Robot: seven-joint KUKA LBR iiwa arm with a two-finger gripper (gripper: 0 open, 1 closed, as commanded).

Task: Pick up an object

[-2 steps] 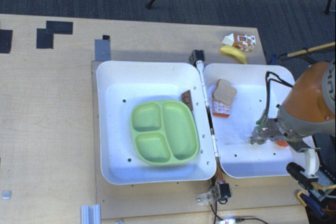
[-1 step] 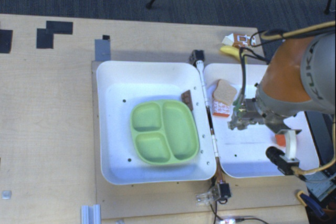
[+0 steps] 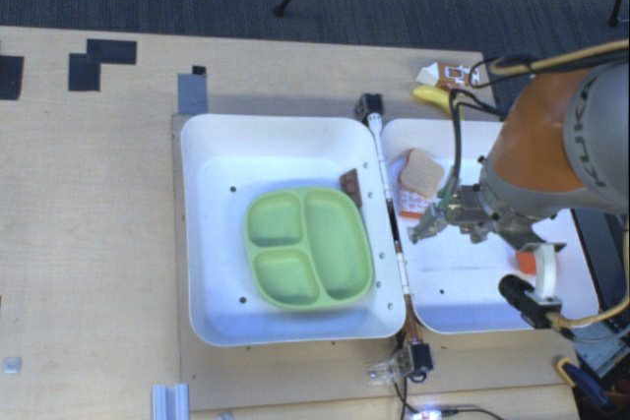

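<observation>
My gripper (image 3: 430, 223) hangs over the left part of the right bin (image 3: 472, 312), its tip pointing toward the divider between the bins. A tan bread-like slice (image 3: 421, 172) lies just above it in that bin, and an orange and white packet (image 3: 410, 204) sits right beside the gripper's tip. To the right, a small orange piece (image 3: 527, 262) peeks out from under the arm. In the left bin (image 3: 197, 241) a green divided plate (image 3: 308, 246) lies flat, and a small brown piece (image 3: 349, 182) sits by its upper right corner.
The grey arm with its orange band (image 3: 536, 138) covers the right bin's right half. Outside the bins, at the back, lie a yellow object (image 3: 433, 96) and a small printed packet (image 3: 450, 74). A black clamp (image 3: 370, 105) sits at the top of the divider.
</observation>
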